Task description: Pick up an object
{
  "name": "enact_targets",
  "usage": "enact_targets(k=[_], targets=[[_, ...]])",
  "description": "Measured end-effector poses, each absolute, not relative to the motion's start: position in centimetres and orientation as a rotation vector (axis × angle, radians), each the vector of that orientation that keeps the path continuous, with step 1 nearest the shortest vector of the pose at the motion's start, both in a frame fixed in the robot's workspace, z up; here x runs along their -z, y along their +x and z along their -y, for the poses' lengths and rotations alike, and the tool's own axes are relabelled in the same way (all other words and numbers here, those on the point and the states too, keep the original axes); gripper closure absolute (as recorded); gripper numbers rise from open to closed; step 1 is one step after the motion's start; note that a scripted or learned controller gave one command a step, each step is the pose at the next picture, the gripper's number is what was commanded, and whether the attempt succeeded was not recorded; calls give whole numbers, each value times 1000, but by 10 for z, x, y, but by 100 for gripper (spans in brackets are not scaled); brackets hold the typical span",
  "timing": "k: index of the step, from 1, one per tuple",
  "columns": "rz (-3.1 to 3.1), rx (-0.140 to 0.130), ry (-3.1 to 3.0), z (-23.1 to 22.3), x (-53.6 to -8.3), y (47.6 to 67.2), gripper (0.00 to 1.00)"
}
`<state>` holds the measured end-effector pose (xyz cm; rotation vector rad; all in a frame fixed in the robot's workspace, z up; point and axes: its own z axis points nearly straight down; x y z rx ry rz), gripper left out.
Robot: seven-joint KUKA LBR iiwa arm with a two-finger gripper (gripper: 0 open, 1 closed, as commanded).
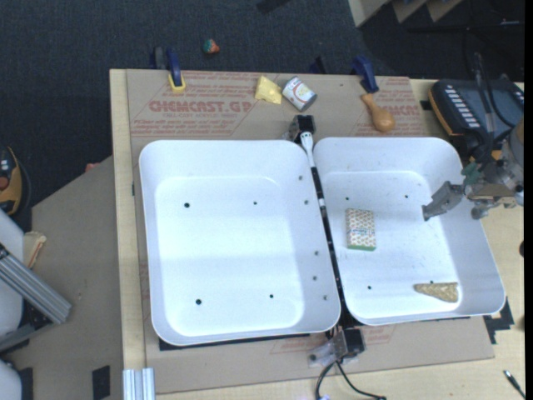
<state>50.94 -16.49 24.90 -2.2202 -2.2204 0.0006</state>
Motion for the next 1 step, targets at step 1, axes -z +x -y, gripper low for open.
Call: enact_targets(k=[1], targets=[[2240, 16, -2231, 165, -391, 580, 0]])
